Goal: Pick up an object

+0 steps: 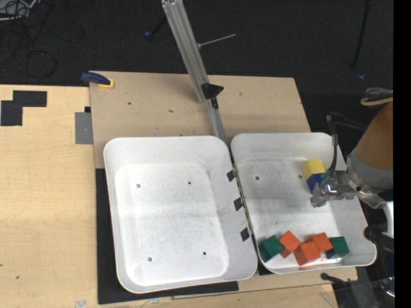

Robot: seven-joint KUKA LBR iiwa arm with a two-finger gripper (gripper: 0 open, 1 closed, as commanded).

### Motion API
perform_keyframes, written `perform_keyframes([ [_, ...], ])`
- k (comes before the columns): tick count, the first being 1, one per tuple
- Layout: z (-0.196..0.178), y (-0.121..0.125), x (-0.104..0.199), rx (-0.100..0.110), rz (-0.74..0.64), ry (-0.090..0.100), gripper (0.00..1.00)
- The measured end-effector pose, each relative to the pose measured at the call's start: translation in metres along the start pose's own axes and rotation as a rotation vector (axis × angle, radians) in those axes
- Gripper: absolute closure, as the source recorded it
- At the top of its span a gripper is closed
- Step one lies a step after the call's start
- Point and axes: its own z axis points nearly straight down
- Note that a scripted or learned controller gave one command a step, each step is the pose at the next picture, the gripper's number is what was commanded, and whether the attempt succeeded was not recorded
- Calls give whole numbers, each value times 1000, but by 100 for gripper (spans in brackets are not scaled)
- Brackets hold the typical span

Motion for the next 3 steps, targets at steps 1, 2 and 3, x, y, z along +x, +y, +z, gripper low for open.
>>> perform_keyframes([
  [1, -63, 2, 1, -3, 0, -1, 100],
  [2, -116, 3, 0, -2, 0, -1, 100],
  [3, -118, 17, 44, 2, -3, 2, 100],
])
